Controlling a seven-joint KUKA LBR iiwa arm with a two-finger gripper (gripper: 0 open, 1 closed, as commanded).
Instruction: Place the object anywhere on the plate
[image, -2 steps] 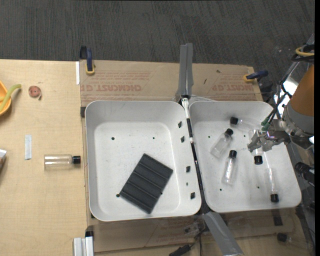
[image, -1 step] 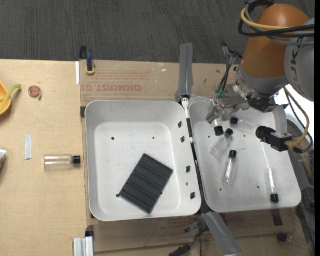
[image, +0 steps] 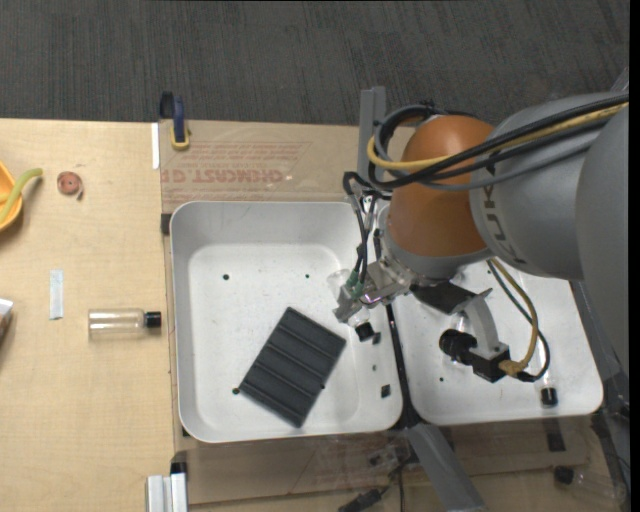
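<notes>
At the right rim of the left shallow white plastic bin (image: 182, 300), in the single overhead view, we see the grey arm's pincer (image: 356, 298) hanging low under the orange wrist band. Its tip is a tangle of metal and wire with a greenish glint. We cannot tell whether the pincer is apart or together, nor whether anything sits in it.

Just below the pincer, towards the near edge, a small black block (image: 365, 331) lies on the bin floor, close to the wall between the two bins. We see it apart from the pincer. A second small black bit (image: 384, 390) lies further the same way, near the bin's front corner.

Down and to the picture-left of the pincer rests the dark ribbed rectangular plate (image: 293, 365), flat and turned at a slant. It is near the block but not touching it.

Beyond the pincer to the picture-right is the right shallow white plastic bin (image: 580, 385), with a tiny black piece (image: 548, 397) near its front corner.

Well away to the picture-left of the pincer, outside the bins, a clear plastic bottle with a black cap (image: 120, 320) lies on its side on the pale wooden bench (image: 90, 400).
</notes>
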